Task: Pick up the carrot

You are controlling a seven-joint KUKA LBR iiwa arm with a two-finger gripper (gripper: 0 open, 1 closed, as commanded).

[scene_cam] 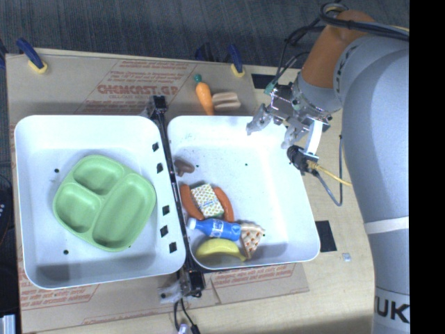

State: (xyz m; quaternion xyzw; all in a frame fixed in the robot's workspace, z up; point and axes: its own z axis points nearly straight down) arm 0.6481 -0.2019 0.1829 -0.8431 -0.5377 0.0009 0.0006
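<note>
Camera view: the carrot [203,97] lies outside both bins, on the cardboard sheet [132,82] that covers the counter, just beyond the far rim of the right bin [292,207]. Its green stem end points away from the bin and its orange tip points toward the rim. A tan and pink food piece [226,101] lies just beside it on the right, close to touching or touching.

The pincer [268,120] hangs over the far right corner of the right bin, near the carrot but apart from it. Whether it is released or clenched cannot be told from this angle; nothing is seen held in it.

The right bin holds 2 sausages [189,199], a small patterned packet [206,198], a blue bottle [217,228], a banana [217,250], a pizza slice piece [252,239] and a brown item [183,165]. The left bin [35,186] holds 1 green divided plate [104,202].

Handling judgement: the carrot looks like a toy, so it is probably light, rigid and smooth-skinned. A tapered, slippery body tends to squirt out toward the thin end. The best hold is probably across the thick middle, with the closing direction at right angles to its long axis. The neighbouring food piece leaves little clearance on that side.
</note>
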